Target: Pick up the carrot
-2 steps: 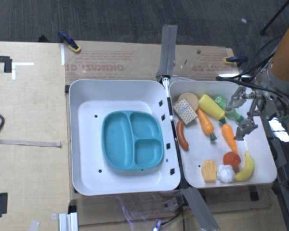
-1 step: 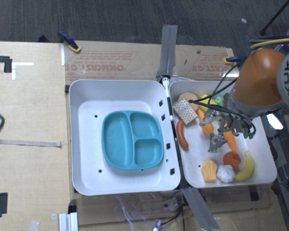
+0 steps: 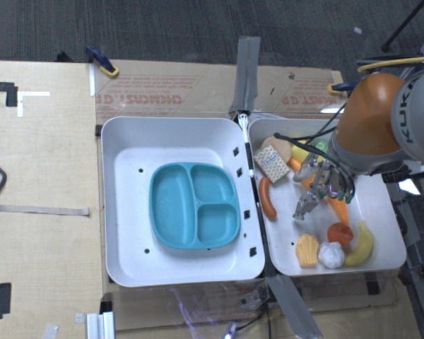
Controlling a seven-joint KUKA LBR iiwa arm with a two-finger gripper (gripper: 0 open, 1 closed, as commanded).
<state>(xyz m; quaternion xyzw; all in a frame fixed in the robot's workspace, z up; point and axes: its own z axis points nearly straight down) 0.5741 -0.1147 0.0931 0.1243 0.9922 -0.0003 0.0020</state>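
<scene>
The carrot (image 3: 338,210) is an orange tapered piece lying in the right bin (image 3: 385,210), pointing down-right toward a red tomato (image 3: 340,233). Its upper end is hidden under the wrist hardware. My gripper (image 3: 304,206) hangs low over the middle of the right bin, just left of the carrot, above bare white floor. Nothing shows between its tips. The grey arm with its orange band (image 3: 371,115) reaches in from the upper right and covers the bin's back corner.
The right bin also holds a red sausage (image 3: 267,198), a patterned cracker block (image 3: 271,163), a banana (image 3: 362,245), a white garlic bulb (image 3: 331,255) and a yellow shell-shaped piece (image 3: 307,250). The left bin (image 3: 120,210) holds a blue divided plate (image 3: 195,205).
</scene>
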